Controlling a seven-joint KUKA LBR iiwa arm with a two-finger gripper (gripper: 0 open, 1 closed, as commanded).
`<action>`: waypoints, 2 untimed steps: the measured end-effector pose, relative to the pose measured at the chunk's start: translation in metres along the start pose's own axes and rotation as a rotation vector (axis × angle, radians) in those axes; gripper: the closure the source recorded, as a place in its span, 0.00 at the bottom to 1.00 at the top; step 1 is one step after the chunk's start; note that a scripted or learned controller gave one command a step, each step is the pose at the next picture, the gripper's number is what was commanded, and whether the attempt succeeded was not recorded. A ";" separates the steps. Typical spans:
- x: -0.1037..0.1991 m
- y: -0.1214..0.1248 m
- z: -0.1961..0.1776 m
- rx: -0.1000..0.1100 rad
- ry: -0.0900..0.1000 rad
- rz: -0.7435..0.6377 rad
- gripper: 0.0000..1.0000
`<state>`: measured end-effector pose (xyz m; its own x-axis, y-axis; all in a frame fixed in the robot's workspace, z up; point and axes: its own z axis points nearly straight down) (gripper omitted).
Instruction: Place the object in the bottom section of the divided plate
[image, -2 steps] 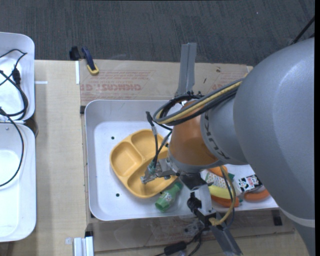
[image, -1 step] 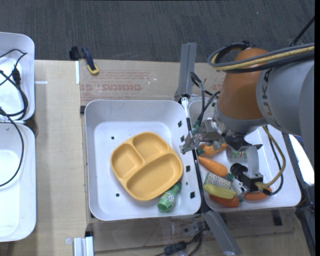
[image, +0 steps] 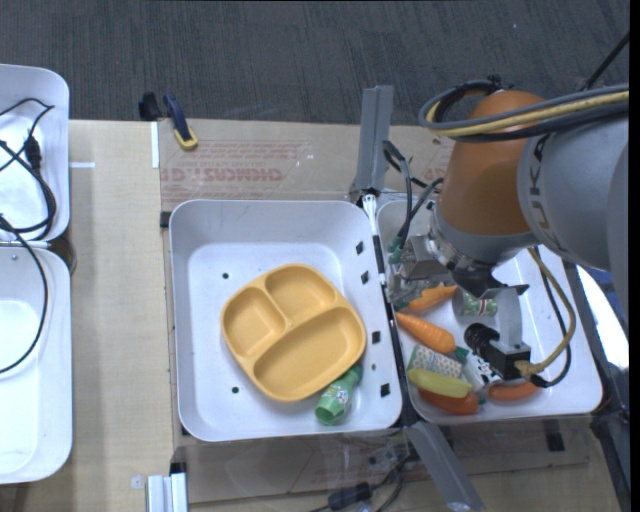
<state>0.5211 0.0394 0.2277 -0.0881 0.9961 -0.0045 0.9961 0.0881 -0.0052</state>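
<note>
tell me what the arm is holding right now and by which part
It cannot be told: the gripper is low in the right bin among the toy food, near a carrot, hidden under the arm's wrist.

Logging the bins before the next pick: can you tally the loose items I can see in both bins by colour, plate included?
Yellow-orange: 1, the divided plate in the left bin.
Green: 1, the green item at the plate's lower edge.
Orange: 2, the carrots in the right bin.
Yellow: 1, the yellow piece.
Red-orange: 2, the pieces.
Total: 7; more may hide under the arm.
</note>
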 end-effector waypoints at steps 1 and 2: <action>0.014 -0.043 0.038 0.000 0.003 0.086 1.00; -0.023 -0.045 -0.108 -0.003 0.002 0.188 1.00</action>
<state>0.4784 0.0132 0.3365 0.0992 0.9951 -0.0031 0.9951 -0.0992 -0.0017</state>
